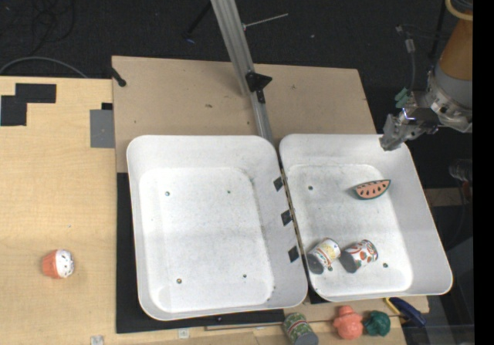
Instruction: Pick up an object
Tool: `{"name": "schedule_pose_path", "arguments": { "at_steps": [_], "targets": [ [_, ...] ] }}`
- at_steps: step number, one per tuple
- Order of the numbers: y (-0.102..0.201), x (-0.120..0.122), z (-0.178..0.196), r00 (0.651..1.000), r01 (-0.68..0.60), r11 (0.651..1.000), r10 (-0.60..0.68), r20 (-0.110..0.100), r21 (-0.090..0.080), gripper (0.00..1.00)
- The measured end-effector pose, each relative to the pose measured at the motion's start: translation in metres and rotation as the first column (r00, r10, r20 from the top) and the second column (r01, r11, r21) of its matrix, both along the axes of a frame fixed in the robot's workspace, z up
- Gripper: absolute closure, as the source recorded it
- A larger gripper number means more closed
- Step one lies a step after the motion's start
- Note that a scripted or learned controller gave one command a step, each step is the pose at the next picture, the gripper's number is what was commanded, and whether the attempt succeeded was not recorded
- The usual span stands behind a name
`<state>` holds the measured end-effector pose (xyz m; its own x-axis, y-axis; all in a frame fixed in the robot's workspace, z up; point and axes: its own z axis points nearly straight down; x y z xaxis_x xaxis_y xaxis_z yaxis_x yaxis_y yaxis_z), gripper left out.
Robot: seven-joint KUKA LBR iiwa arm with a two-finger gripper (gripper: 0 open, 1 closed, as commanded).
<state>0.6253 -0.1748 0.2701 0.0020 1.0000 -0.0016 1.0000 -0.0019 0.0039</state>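
Observation:
In the right bin (432,258) lie a watermelon-slice toy (372,189) near its middle right, and two small cans side by side near the front: a cream and yellow one (325,253) and a red and white one (359,252). My gripper (392,137) hangs over the far right corner of that bin, up and to the right of the watermelon slice, with nothing visible between its fingers. The arm with its orange band (457,50) rises behind it at the right edge.
The left bin (147,158) sits beside the right one, with black clips (282,216) along the shared rim. A metal rail (235,42) slants from the top down to the bins. A red and white ball (58,264) rests on the wooden bench at left. Small toys (351,324) lie below the right bin.

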Motion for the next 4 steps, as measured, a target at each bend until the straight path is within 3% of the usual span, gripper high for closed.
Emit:
{"name": "schedule_pose_path", "arguments": {
  "at_steps": [4],
  "targets": [
    [0.195,-0.048,-0.016,1.000,-0.005,1.000,0.005,-0.009,0.003,1.00]
  ]
}}
